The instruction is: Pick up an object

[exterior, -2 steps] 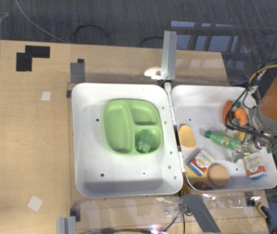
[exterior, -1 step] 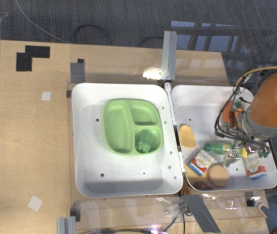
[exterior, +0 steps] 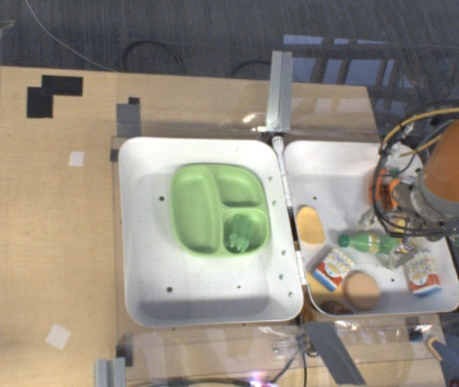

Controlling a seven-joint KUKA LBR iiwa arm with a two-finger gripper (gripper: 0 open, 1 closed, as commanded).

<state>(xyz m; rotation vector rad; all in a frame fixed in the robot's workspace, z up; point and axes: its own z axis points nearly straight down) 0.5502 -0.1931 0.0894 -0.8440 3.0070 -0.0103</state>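
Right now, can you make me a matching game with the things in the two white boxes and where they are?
Things:
1. green tray
2. green bottle
3. yellow piece
4. brown ball

Places:
A. right bin, by the near edge
B. right bin, beside the divider
C. left bin
D. right bin, lying just under the arm

Pairs: 1-C, 2-D, 3-B, 4-A

Divided tray [exterior: 213, 208] sits in L bin [exterior: 144, 240]; bottle [exterior: 366, 242], cartons and approx. three other items lie in R bin [exterior: 334, 164].
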